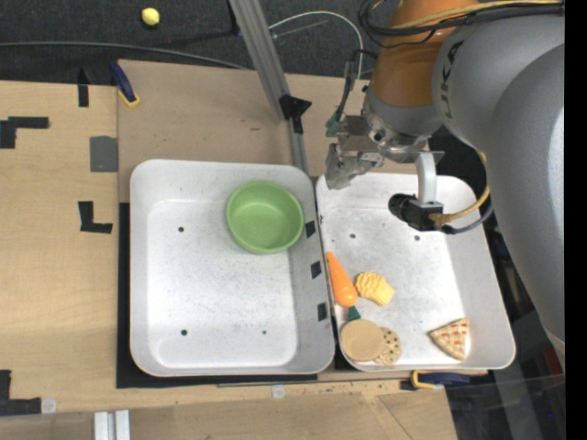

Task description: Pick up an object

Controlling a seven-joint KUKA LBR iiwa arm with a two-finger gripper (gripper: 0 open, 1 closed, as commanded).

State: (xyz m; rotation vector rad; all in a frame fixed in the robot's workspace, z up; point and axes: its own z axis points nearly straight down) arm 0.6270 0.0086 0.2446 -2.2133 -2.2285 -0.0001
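The right bin (459,264) holds several toy foods near its front: an orange carrot (341,280) by the left wall, a yellow ridged piece (375,288), a tan round cookie (364,341) with a chocolate-chip cookie (390,346) beside it, and a pizza slice (451,338) at the front right. A green bowl (264,215) sits in the left bin (183,282) near its back right. My gripper (341,174) hangs over the back left corner of the right bin, well behind the foods, with nothing visible between its fingers.
A grey metal pole (261,53) slants down to the divider between the bins. A black cable fitting (415,211) hangs off the wrist over the right bin. A small yellow ball (150,16) lies on the dark floor behind the bench.
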